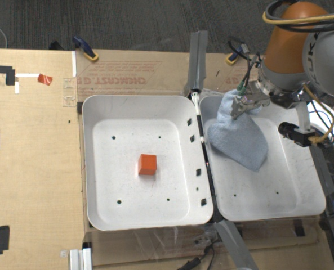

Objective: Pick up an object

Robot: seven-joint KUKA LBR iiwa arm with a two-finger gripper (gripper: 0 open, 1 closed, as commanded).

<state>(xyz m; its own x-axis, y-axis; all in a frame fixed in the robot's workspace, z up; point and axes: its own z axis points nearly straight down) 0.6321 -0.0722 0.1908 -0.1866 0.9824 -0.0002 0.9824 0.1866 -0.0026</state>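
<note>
The blue-grey cloth (240, 139) lies crumpled in the right bin (279, 204), bunched toward that bin's far left corner, with its upper end drawn up into a peak while the broader lower part rests on the bin floor. At that peak we see the gripper (238, 107), its fingers closed on a fold of the cloth, so the fabric hangs from them and trails down and toward the camera. We judge that the grasp is made and the lift is under way or about to begin, since most of the cloth is not yet clear of the floor. What the next move calls for, in our view, is a straight rise high enough to carry the trailing end off the bin, and a pinch on so small a fold could slip. An orange block (147, 165) sits apart in the left bin (99, 204), well away from the gripper.
</note>
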